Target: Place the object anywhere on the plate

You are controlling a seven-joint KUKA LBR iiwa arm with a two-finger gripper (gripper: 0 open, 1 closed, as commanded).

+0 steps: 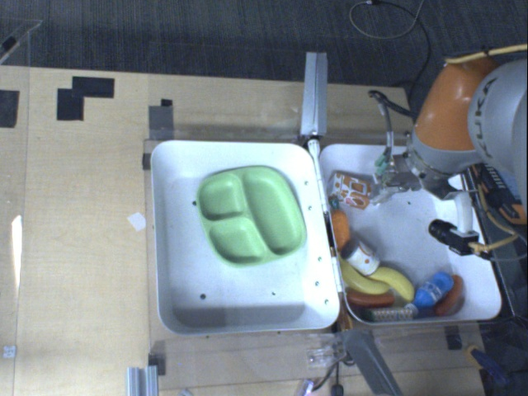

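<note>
A green plate (250, 214) with three compartments lies in the left white bin (177, 295), nothing on it. My gripper (389, 173) hangs over the far part of the right bin (487, 299), just right of an orange-and-white snack packet (350, 191). The packet lies flat on the bin floor near the left wall. Nothing shows held in the gripper.
The right bin's near side holds an orange carrot (340, 228), a small white-and-yellow bottle (363, 259), a banana (381, 281), a red sausage (373, 300) and a blue bottle (432, 292). A metal divider (314, 97) stands between the bins.
</note>
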